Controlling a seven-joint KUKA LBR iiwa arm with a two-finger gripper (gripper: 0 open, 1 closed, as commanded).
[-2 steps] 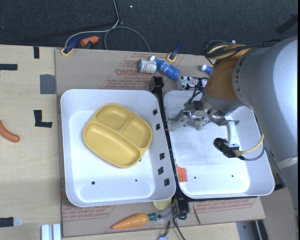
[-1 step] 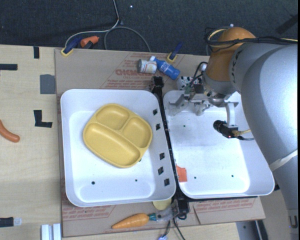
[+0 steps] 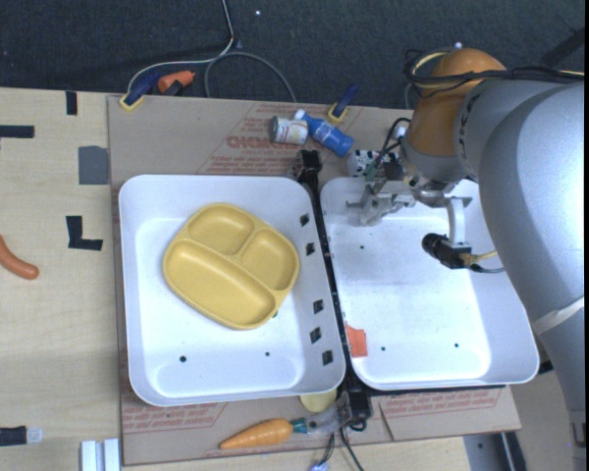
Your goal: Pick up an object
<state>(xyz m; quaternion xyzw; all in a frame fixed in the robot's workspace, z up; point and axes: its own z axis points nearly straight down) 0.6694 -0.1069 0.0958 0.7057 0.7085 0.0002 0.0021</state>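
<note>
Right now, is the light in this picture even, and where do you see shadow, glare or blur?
Camera view: the light is soft and fairly even; the yellow divided plate casts a faint shadow into the left bin; the right bin looks washed out near white; the arm is close, large and a little soft; the end effector is small and not sharp.
</note>
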